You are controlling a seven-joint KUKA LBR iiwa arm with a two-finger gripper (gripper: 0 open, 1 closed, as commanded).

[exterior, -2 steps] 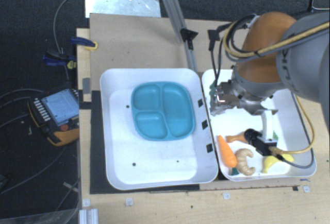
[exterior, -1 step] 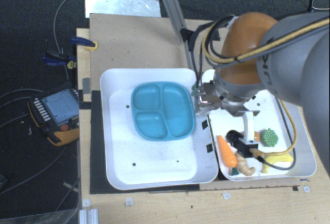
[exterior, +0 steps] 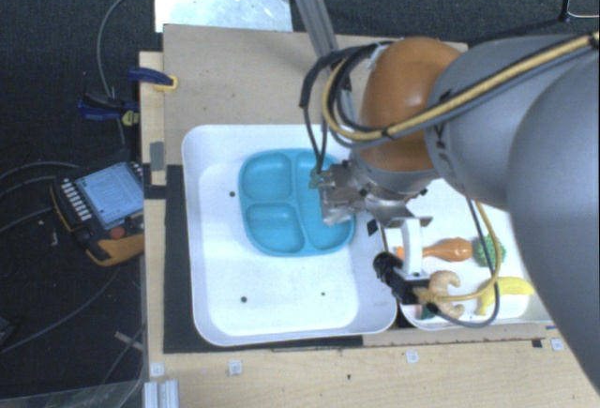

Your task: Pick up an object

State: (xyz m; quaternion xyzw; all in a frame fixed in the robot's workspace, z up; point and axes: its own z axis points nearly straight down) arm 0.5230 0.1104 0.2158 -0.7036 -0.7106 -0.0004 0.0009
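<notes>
Camera view, looking down at a slant, puts my hand over the right edge of the blue divided tray, which lies in the left bin on the counter. Whether my hand is spread or closed, or has anything in it, I cannot tell; my wrist and cables sit over it. The tray is the nearest thing, directly under me and stretching away to its left. Right of the tray, in the neighbouring bin, an orange carrot-like toy lies with its long axis running left to right, and a yellow banana-like piece lies just beyond and below it. I judge the tray rim the likeliest target.
</notes>
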